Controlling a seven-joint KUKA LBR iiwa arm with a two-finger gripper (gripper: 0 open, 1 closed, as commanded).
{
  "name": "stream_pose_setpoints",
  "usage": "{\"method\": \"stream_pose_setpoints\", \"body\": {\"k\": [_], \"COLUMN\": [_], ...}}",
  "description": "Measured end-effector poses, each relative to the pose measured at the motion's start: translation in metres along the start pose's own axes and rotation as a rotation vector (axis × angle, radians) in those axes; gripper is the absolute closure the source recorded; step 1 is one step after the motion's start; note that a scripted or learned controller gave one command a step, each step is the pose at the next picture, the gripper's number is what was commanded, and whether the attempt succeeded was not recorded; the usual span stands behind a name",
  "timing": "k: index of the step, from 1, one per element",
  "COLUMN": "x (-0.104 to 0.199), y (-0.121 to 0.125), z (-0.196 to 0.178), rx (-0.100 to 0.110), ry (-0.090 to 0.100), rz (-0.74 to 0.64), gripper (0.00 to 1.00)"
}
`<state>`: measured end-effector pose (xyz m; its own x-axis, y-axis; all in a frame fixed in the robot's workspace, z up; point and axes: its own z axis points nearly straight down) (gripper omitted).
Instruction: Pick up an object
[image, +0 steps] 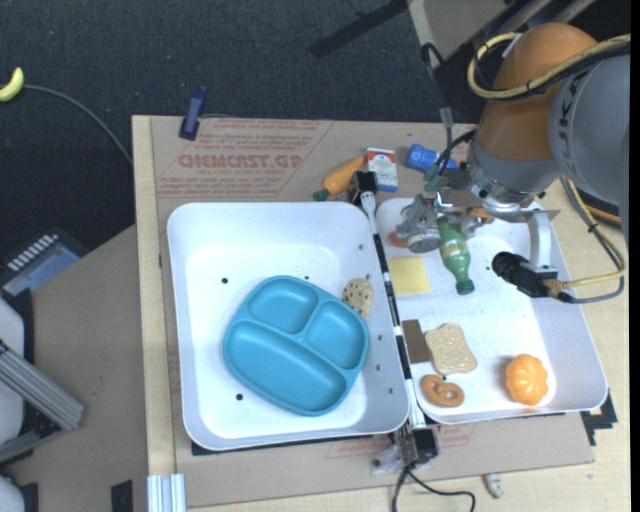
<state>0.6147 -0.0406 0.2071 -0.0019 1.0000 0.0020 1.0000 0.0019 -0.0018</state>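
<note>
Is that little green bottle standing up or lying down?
Lying down. The green bottle rests on its side on the right bin's floor, its length running toward the gripper above it.

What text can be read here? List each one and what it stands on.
"CHEMCAST G.P": red print on the brown board behind the left bin; the smaller red lines around it are too blurred to read.
Small red and white carton: print too small to read.

The divided plate (295, 343) lies mid left bin (200, 250), a cookie (357, 293) by that bin's right edge; the right bin (575, 340) holds a bottle (455, 256), cracker (450, 349), pretzel (441, 390) and pumpkin (526, 379).
</note>
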Motion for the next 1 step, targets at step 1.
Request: {"method": "stream_pose_setpoints", "body": {"k": [1], "x": [0.0429], "y": [0.0247], "z": [0.0028], "rx": [-0.003], "ry": [-0.001], "rz": [0.001], "gripper": [1.0]}}
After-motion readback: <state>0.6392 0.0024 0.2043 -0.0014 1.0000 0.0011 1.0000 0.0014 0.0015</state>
